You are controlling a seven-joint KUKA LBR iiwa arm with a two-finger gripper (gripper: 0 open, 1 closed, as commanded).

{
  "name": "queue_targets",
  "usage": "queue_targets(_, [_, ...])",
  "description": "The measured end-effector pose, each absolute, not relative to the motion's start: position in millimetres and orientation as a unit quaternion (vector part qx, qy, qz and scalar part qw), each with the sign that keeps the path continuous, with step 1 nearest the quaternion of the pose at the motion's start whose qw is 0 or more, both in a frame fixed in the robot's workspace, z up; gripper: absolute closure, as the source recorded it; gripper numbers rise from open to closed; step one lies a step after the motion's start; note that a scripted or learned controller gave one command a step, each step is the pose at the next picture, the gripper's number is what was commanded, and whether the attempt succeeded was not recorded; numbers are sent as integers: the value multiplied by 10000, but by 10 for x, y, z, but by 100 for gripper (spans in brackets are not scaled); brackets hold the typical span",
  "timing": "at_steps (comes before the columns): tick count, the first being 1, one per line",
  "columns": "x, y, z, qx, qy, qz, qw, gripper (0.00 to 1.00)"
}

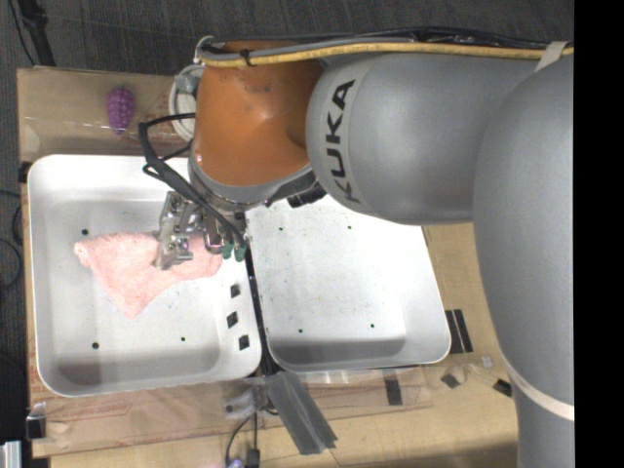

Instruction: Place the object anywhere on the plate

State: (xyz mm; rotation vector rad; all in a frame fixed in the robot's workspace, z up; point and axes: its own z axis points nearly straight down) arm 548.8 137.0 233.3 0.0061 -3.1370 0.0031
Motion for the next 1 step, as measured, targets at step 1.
queue_targets(1, [5182, 1784, 2315, 41, -10000, 10, 18, 100])
